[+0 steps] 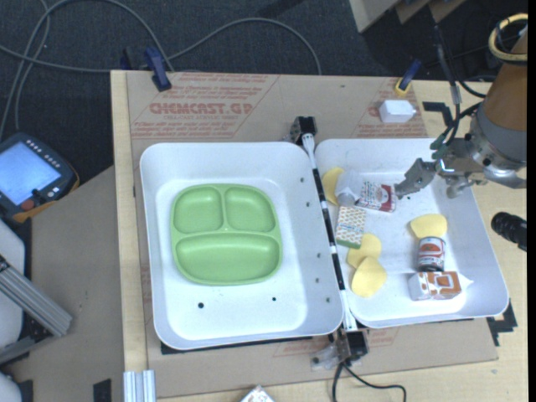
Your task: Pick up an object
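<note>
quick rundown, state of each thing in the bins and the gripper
green divided plate: flat in left bin, nothing on it
small can: upright, right bin
orange and white carton: lying near front edge
patterned packet: lying flat by the divider
gripper: above right bin, holding nothing visible

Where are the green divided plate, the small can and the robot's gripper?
green divided plate [224, 233]: camera view, on the ridge between its compartments.
small can [430, 254]: camera view, middle of its side.
gripper [416, 177]: camera view, at its tip, above the right bin.
</note>
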You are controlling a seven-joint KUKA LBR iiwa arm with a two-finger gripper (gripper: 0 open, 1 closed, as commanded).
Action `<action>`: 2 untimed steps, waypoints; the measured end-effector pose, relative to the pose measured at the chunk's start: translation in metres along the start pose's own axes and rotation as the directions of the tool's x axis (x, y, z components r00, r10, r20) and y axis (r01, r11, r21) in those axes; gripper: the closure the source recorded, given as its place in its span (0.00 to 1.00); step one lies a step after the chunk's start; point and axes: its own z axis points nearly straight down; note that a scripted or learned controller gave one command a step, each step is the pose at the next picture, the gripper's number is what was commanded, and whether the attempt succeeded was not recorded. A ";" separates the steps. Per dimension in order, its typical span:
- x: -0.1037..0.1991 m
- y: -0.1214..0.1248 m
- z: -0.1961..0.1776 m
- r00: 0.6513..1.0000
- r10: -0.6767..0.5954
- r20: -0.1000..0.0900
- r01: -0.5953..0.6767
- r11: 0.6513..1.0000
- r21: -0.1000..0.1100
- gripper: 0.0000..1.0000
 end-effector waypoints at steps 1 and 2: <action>-0.068 -0.018 0.048 1.000 0.001 0.000 -0.001 1.000 0.002 0.00; -0.063 -0.010 0.171 1.000 0.001 0.000 -0.001 1.000 0.000 0.00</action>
